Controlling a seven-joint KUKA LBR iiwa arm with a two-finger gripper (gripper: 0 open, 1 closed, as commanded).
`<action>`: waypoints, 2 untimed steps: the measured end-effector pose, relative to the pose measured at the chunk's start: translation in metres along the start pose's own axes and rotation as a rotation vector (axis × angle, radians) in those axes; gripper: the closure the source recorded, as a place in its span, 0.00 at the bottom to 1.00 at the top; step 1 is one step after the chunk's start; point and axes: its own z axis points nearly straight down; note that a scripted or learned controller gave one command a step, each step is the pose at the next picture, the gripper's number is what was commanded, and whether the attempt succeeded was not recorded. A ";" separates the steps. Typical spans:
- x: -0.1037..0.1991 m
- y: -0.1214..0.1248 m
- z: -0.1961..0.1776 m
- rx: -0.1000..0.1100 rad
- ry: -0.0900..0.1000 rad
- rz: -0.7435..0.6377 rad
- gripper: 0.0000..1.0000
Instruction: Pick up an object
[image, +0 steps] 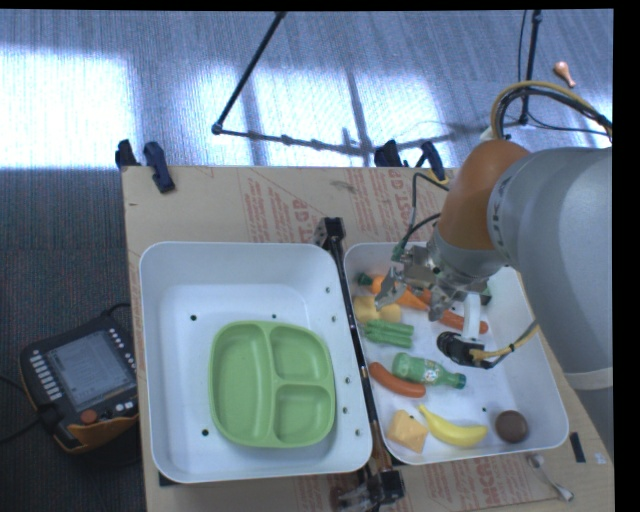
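Cardboard-topped bench (250, 200) at frame centre: the open, empty-fingered gripper (425, 290) hovers just above the orange carrot (408, 297) lying diagonally.

Count: two white bins (160, 300); one green divided plate (271, 383); one green bottle (428, 372); one banana (452, 428); one red sausage (396, 381); one cheese wedge (407, 430); one brown ball (512, 426); several small items, uncountable

Glossy white plastic bins (160, 300) on a matt brown cardboard sheet (250, 195), smooth green plastic plate (272, 384)
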 end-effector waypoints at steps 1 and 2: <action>0.000 0.000 -0.008 0.005 0.000 -0.001 1.00; 0.000 0.000 -0.008 0.006 0.000 -0.002 0.00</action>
